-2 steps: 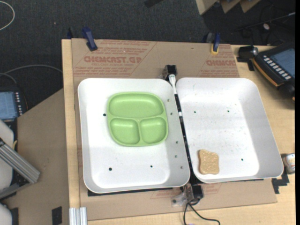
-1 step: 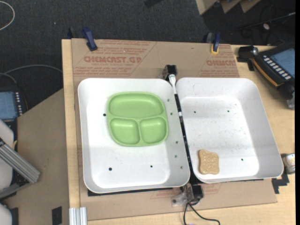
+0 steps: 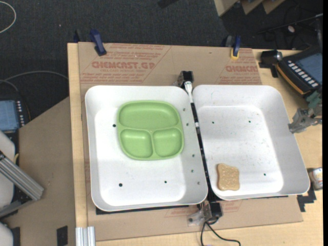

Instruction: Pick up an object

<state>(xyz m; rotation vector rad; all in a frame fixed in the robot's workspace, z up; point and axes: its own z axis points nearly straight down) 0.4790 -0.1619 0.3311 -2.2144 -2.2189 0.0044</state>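
Nearest the camera, at the bottom edge of the bench, we note a black cable and connector (image 3: 211,214) hanging below the seam between the two bins. Just above it, in the near left corner of the right bin (image 3: 287,137), lies the cracker (image 3: 228,177), a tan, roughly square piece resting flat on the bin floor. Its slightly longer axis runs from the near edge toward the far edge of the bin, with little tilt, and its near edge sits close to the bin's front wall. It touches nothing else.

In the left bin (image 3: 102,152) we record a green divided plate (image 3: 150,130), lying flat in the far half, its one large compartment toward the far side and its two smaller compartments toward the near side.

At the right edge of the view, beside the outer rim of the right bin, we see the gripper (image 3: 303,120), grey and partly cut off. It stands well apart from the cracker. We cannot tell how its jaws are set, and nothing is visible between them.

Both bins rest on a brown board (image 3: 154,60) held by blue clamps (image 3: 97,42).
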